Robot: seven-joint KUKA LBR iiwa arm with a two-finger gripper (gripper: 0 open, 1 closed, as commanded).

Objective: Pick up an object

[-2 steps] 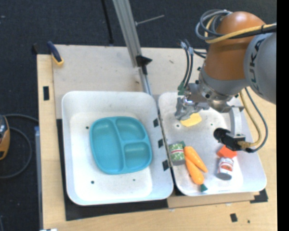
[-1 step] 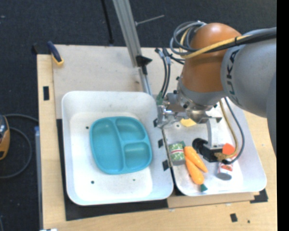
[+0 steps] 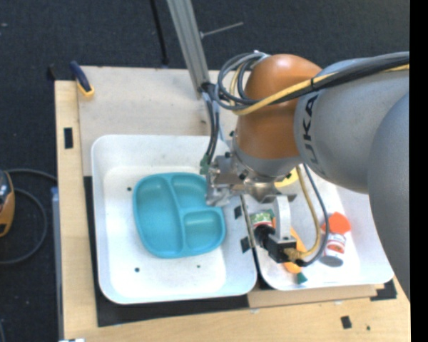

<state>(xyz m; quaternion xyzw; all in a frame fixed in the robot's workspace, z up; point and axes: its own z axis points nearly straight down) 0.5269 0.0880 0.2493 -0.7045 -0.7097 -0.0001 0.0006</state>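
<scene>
Lying in the left bin [image 3: 110, 276], teal divided plate [image 3: 177, 214]; gripper [image 3: 225, 191] state unclear.

A turquoise divided plate [image 3: 177, 214] lies flat in the left bin [image 3: 114, 276], right side up. In the right bin [image 3: 367, 266], a small white bottle with an orange cap [image 3: 335, 235] lies near some small orange and green pieces [image 3: 296, 271].

A: What is under it all?
B: A pale wooden surface [image 3: 139, 102]. It sits on a dark, speckled floor [image 3: 71, 20].
A: Anything else?
B: A grey metal post [image 3: 188, 34] leans up at the back. A black cable [image 3: 25, 205] loops on the floor at the left.
</scene>
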